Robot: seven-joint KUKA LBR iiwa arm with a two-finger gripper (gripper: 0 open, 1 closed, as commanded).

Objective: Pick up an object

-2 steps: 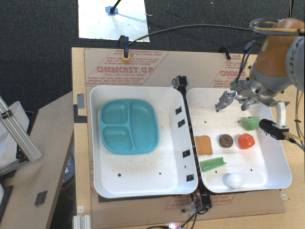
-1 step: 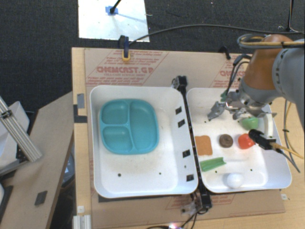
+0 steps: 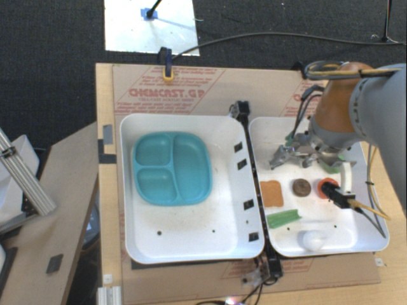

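Right bin (image 3: 275, 135), five loose items. An orange-brown flat rectangular piece (image 3: 272, 194) lies near the bin's left wall. A brown round disc (image 3: 301, 187) lies just beside it, not touching. A green strip (image 3: 282, 218) lies flat and slanted, nearer the front than both. A white rounded object (image 3: 312, 239) sits by the front wall. A red-orange item (image 3: 325, 187) lies right of the disc, partly hidden
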